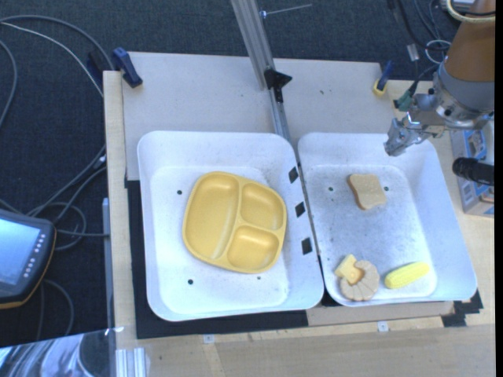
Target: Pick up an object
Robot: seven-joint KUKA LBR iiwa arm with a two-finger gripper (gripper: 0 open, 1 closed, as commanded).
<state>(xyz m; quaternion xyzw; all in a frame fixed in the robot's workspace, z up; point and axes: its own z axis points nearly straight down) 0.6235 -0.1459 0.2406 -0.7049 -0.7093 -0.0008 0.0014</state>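
Observation:
In the right bin [446, 210] lie a tan slice of toy bread [367, 191] near the back, a round tan cookie with a yellow piece on it [356, 278] at the front left, and a yellow corn cob [406, 274] at the front. My gripper [399, 140] hangs over the bin's back right corner, above and right of the bread, with nothing seen between its fingers. Whether the fingers are apart is too small to tell.
The left bin [157, 210] holds a yellow divided plate [234, 221]. A metal pole [255, 34] slants up from between the bins. Blue clamps [126, 65] sit at the bench's back corners. Cables and a monitor lie on the floor at the left.

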